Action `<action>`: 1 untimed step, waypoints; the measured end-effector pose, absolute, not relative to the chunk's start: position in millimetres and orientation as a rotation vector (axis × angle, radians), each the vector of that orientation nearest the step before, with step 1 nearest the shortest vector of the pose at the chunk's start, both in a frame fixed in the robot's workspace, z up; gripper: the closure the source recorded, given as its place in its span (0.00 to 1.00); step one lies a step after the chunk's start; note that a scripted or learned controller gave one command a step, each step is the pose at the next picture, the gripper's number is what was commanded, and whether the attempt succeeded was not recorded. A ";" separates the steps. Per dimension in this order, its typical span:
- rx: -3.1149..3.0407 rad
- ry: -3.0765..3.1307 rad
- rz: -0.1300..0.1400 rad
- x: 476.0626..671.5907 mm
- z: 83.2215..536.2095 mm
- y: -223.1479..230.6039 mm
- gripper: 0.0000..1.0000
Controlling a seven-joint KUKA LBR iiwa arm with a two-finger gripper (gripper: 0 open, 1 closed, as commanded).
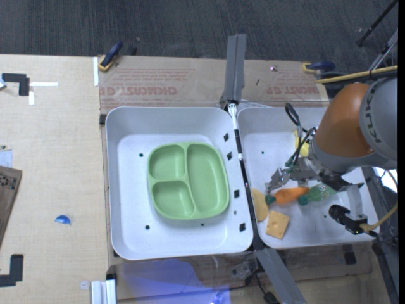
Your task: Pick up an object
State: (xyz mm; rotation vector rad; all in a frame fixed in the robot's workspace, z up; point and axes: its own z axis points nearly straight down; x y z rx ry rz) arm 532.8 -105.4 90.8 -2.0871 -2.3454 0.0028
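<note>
The gripper (283,181) hangs low in the right bin (266,128); its grip I cannot tell. An orange toy carrot (290,196) with a green top lies just beside it, near the bin's front edge.

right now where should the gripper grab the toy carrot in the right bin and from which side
Probably across the middle of the toy carrot's orange body, coming straight down from above. It lies flat on the right bin's floor, long axis roughly left to right, green top at its left end, so fingers closing across its narrow width should seat best. The gripper is already just above it.

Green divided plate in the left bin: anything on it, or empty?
Empty. The green divided plate lies flat in the left bin, all three compartments bare.
</note>
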 end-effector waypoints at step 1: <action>-2.049 -2.378 0.002 476.8 91.0 -105.3 0.00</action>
